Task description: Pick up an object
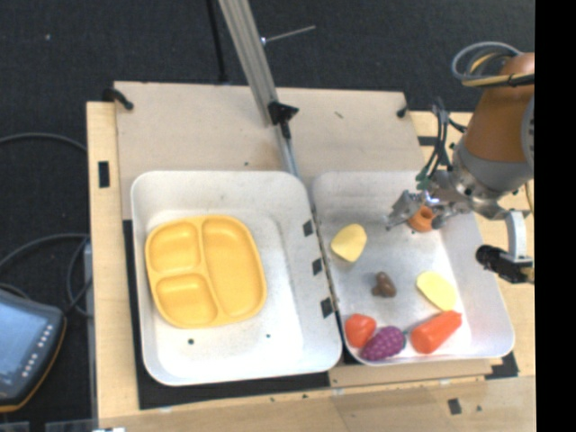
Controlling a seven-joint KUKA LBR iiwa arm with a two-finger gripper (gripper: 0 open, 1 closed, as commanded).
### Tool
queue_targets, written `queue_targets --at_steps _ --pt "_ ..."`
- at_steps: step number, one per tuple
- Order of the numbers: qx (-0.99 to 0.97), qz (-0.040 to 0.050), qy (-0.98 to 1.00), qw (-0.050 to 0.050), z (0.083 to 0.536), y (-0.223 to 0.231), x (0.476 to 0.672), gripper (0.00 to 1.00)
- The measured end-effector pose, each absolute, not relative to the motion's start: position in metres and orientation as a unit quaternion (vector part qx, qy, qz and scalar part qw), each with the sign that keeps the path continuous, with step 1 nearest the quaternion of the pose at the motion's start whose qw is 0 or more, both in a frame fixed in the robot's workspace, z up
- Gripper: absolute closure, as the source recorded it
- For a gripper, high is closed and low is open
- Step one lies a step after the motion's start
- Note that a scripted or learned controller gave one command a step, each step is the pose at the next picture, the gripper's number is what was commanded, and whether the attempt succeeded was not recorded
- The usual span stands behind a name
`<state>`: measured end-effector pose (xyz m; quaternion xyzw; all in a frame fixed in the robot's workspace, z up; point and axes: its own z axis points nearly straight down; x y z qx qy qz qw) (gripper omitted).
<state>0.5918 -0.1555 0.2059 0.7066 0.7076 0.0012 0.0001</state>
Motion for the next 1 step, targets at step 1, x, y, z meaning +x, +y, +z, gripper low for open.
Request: queue_targets --at_steps 1 --pt "0.707 -0.0028 0.707 -0.005 0.1198 -0.1010 0.5164 0.00"
